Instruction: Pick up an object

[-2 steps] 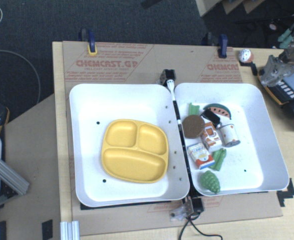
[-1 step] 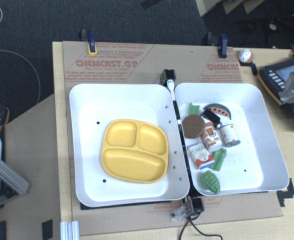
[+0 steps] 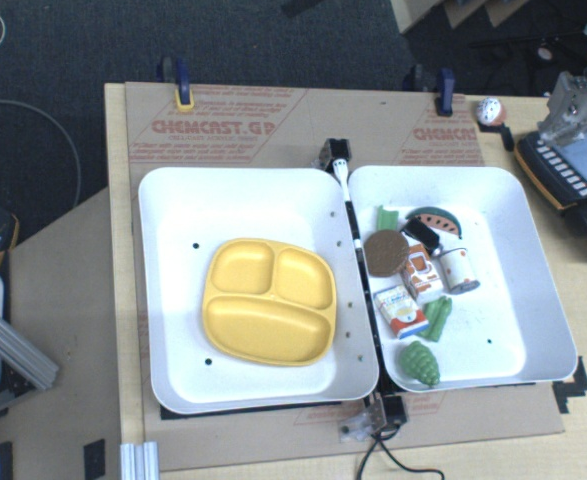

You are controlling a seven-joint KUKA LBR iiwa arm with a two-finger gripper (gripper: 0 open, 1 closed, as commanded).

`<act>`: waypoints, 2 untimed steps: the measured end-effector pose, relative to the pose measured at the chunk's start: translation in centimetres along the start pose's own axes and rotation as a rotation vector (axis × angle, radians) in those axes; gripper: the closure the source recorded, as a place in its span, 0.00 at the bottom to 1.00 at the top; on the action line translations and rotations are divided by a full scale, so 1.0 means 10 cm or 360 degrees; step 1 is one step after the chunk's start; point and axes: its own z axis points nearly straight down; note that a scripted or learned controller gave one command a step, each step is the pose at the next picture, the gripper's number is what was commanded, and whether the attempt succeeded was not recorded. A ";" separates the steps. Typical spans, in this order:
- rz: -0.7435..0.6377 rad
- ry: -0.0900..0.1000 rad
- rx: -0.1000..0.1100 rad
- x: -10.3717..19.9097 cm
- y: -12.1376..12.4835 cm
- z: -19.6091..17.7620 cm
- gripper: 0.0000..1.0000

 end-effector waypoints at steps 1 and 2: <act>0.0008 -0.0002 0.0007 -0.03 0.00 -0.07 1.00; 0.0007 -0.0004 0.0001 -0.03 0.00 -0.17 1.00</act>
